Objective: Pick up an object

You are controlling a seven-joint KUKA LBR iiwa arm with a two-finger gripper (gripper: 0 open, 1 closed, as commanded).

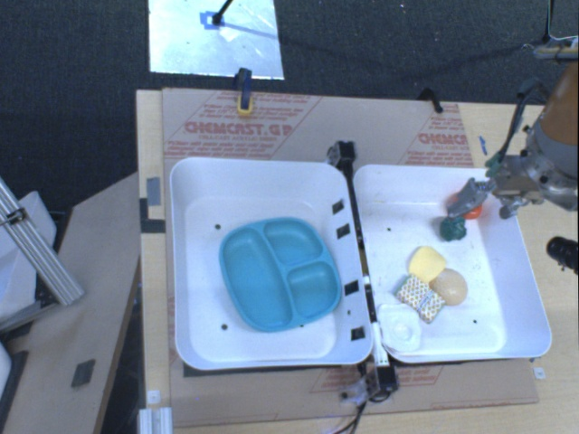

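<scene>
The grey metal robot arm (552, 152) has a rounded, tan-orange band on its upper part at the far right. Below it sits a blocky grey wrist with dark fittings. Thin dark cables curve along it, and a small grey two-finger gripper (472, 197) tips it.

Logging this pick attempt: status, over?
Tool low over right white bin, fingers unclear. Small teal object just beneath, not visibly gripped. Yellow block, tan ball apart, not blocking.

A blue divided tray (276, 272) lies in the left bin (194, 193); the hand (484, 199) hovers over the right bin (520, 328).
</scene>
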